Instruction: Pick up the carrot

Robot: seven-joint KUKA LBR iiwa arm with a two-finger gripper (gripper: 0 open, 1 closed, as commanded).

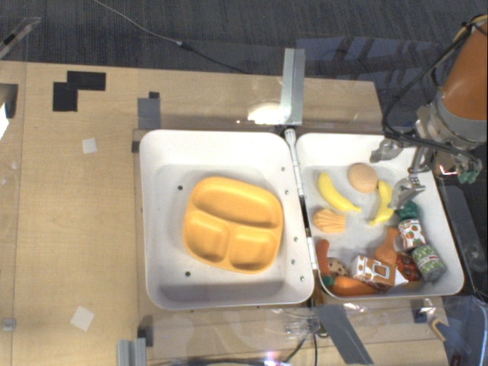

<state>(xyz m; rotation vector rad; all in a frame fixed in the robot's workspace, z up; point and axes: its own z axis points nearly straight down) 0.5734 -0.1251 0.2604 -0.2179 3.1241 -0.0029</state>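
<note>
Where the bench comes nearest, along the near wall of the right bin (451, 227): the carrot (352, 285), orange, lying flat, almost touching that wall, toward the bin's near left corner. Just beside it to the right, a small juice carton (374, 269), tilted, partly over an orange item that cannot be told apart. Left of the carton, a red piece (323, 250) against the divider. Right of the carton, two small cans, one green-labelled (429, 264) and one red-and-white (412, 234) slightly farther.

Farther in, mid-bin: a ridged, shell-shaped yellow snack (329, 219), then two bananas, one to the left (336, 194) and one to the right (382, 203), with a tan bread roll (363, 178) between them at the far side.

In the left bin (160, 204), well apart from all this: a yellow divided plate (230, 223), flat, alone.

Over the right bin's far right part: the gripper (409, 189), pointing down, just beside the right banana, well apart from the carrot. Spread or pressed together: cannot tell. Nothing seen pinched. Above it, grey wrist and orange band (467, 90), reaching in from the far right, cables looping alongside.
</note>
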